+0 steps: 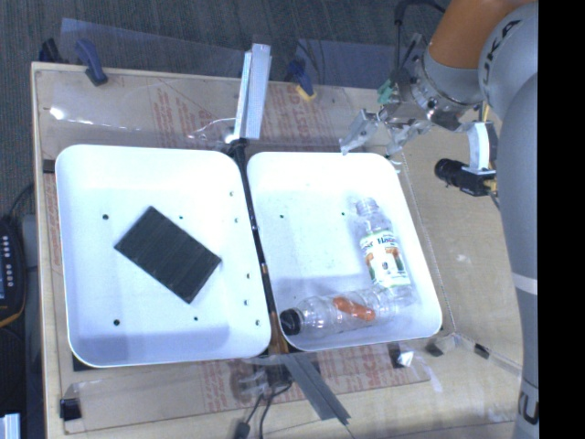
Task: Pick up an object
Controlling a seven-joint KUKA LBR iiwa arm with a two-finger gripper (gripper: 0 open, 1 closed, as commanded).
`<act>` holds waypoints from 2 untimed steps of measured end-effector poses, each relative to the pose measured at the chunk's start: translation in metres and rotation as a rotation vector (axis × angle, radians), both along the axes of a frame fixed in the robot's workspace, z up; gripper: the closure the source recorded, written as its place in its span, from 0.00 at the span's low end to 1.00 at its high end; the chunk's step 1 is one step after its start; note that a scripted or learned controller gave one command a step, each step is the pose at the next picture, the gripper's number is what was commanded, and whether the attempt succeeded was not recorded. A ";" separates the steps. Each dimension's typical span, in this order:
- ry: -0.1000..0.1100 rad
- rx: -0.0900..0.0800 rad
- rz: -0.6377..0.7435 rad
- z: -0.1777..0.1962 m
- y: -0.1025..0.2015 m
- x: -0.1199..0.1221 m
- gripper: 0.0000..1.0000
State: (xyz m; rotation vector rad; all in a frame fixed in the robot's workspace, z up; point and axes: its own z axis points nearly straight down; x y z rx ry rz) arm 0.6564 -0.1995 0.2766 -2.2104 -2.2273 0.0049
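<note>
The counter (110, 99) is seen from above at a slant, a pale board covered with clear sheeting, and two shallow white bins are carried on it side by side. The grey arm (512, 108), with its orange band at the top right, is brought in over the counter's far right corner.

The left bin (82, 337) is occupied by a single dark rectangular pad (167, 253), laid flat and turned at an angle, near the bin's middle. The right bin (302, 199) is set just beside it, the two rims nearly touching along a dark divider strip.

Two clear plastic bottles are held in the right bin. One, the labelled bottle (382, 248), is laid along the bin's right wall, its cap toward the far edge and an orange and white label wrapped around it. The other, the black-capped bottle (338, 313), is laid along the near wall with its black cap toward the near left corner and something orange seen inside it. The two bottles meet at the bin's near right corner.

The gripper (377, 135) is held above the far rim of the right bin, well apart from both bottles. Its fingers (355, 137) are spread apart, and nothing is held between them.
</note>
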 end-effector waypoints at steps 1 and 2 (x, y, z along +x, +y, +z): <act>0.000 0.002 0.284 -0.070 -0.004 -0.107 0.00; 0.001 0.003 0.259 -0.122 -0.010 -0.080 0.00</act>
